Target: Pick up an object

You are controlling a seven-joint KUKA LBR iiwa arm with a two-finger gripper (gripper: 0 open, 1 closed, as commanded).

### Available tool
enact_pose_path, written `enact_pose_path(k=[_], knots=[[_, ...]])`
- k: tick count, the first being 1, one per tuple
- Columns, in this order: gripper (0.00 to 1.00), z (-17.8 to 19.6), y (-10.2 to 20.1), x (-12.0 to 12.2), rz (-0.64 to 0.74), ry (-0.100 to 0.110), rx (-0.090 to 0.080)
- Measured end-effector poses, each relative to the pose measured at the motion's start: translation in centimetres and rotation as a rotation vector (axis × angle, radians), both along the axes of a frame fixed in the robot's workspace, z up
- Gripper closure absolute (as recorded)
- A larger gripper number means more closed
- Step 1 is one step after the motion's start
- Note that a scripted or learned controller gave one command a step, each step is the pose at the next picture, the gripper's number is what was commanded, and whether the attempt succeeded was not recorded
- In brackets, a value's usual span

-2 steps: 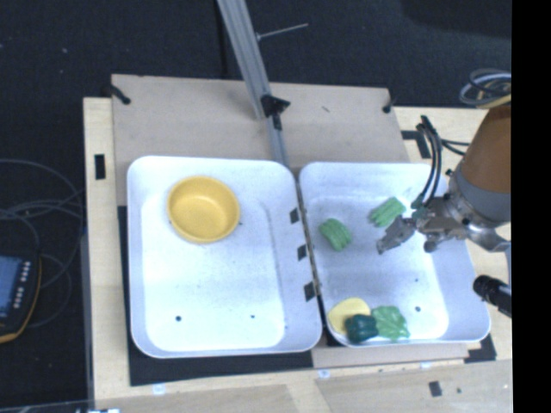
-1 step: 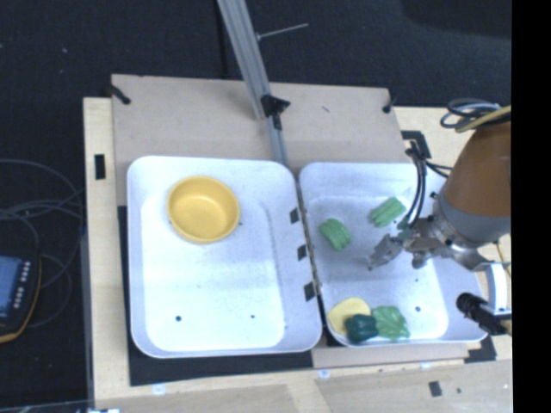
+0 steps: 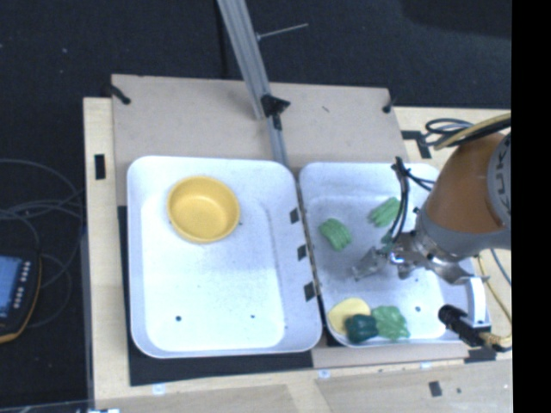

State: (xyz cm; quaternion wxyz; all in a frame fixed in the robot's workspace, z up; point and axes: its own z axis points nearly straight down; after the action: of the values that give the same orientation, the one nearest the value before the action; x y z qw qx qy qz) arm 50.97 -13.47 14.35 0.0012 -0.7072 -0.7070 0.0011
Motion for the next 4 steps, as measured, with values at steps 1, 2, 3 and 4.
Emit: enact_pose_path(k=[1, 2, 3, 4], knots=[[0.0, -4.4, -0.1, 0.0, 0.0, -0.002, -0.001], [1.0, -3.1, -0.1, 0.1, -0.001, -0.007, 0.0], [1.0, 1.1, 0.1, -0.1, 0.0, -0.008, -0.001], [1.0, 5.5, -0.5, 0.0, 0.0, -0.008, -0.001]])
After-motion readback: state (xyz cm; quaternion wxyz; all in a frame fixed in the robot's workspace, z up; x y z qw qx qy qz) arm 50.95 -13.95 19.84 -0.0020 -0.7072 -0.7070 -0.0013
